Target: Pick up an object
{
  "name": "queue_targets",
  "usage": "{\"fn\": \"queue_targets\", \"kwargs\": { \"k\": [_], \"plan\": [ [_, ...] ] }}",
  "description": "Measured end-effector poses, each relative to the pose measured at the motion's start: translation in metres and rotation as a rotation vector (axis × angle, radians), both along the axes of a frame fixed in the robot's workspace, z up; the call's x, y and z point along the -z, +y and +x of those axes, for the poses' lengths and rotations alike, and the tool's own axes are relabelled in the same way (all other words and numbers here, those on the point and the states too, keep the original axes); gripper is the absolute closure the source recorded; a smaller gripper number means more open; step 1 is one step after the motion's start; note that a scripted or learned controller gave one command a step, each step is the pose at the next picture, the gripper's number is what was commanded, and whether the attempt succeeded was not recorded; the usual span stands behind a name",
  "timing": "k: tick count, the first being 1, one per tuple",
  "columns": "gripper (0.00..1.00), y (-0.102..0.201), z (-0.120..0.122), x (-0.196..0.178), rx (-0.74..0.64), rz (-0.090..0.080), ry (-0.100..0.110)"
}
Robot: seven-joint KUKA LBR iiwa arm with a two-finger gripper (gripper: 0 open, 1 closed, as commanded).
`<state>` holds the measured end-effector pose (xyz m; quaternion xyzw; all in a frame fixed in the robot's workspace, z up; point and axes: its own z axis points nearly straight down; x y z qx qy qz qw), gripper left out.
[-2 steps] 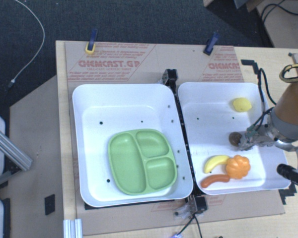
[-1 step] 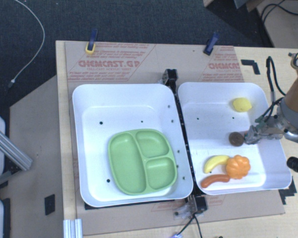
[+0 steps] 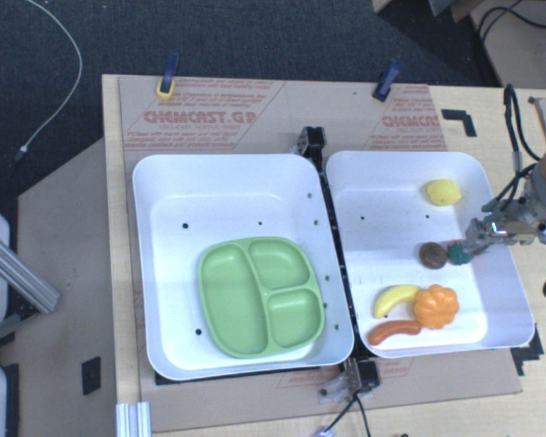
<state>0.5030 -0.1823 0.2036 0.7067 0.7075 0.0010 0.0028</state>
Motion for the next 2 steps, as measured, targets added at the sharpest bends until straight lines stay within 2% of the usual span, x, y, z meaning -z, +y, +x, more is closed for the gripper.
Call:
{"fn": "queue_targets", "kwargs": {
  "k": [1,2],
  "plan": [
    [1.00,-0.008,-0.006,-0.056,0.001,-0.002,-0.003],
    [1.00,0.035,-0.005,-0.049,-0.003,0.004,0.007]
  ]
}}
